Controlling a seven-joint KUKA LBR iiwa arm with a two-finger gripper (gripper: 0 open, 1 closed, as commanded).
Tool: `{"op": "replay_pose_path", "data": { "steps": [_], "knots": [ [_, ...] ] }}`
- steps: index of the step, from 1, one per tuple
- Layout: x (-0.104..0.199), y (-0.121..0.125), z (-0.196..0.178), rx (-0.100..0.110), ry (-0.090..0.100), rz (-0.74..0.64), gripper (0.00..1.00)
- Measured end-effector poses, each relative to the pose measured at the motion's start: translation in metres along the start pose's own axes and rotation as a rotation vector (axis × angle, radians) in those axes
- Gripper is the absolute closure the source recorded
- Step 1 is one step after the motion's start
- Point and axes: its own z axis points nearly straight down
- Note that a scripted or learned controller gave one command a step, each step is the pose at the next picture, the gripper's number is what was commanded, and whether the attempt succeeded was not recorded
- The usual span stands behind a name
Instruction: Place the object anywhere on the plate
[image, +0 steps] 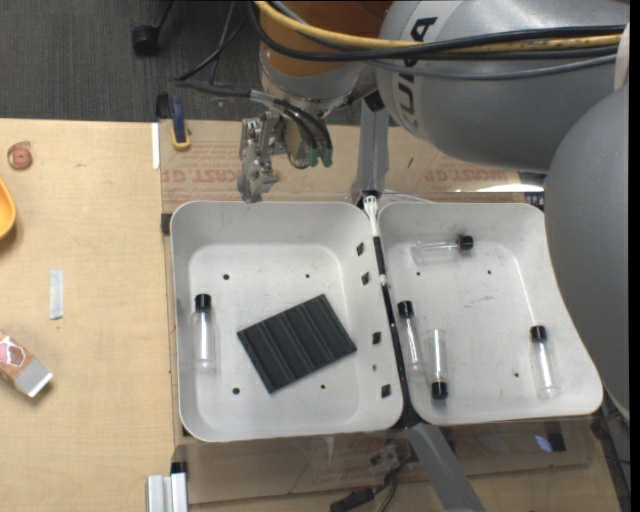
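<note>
The gripper (258, 175) hangs above the far rim of the left bin (190, 250), over the cardboard strip behind it, well clear of anything inside. Nothing is seen between its tips — it carries no object; whether it stands released or clenched cannot be told from this angle.

The plate (297, 342), a dark ribbed rectangle, lies tilted on the floor of the left bin, bare on top. One tube (203, 330) with a black cap lies in the same bin, near the left wall and just apart from the plate's left corner. In the right bin (565, 300) lie more capped tubes: one near the far wall (443, 246), two close together by the divider (422, 350), one toward the right wall (541, 360).

Judgement — the pick has not yet begun; the task is near its start.

Risks from here:
- The tubes are clear, round and thin; a pinch off the axis would likely roll one aside or squeeze it out of the tips.
- The left tube lies close to the wall, so one tip may strike the bin side on descent.
- The two tubes by the divider lie close; a grab there may catch both or neither.
- The plate's ribs run along its length; a tube released across them may roll off.
</note>
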Motion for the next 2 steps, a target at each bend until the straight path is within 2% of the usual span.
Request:
{"op": "replay_pose_path", "data": {
  "steps": [2],
  "knots": [
    [0.0,0.0,-0.05,0.0,-0.002,-0.134,1.0]
  ]
}}
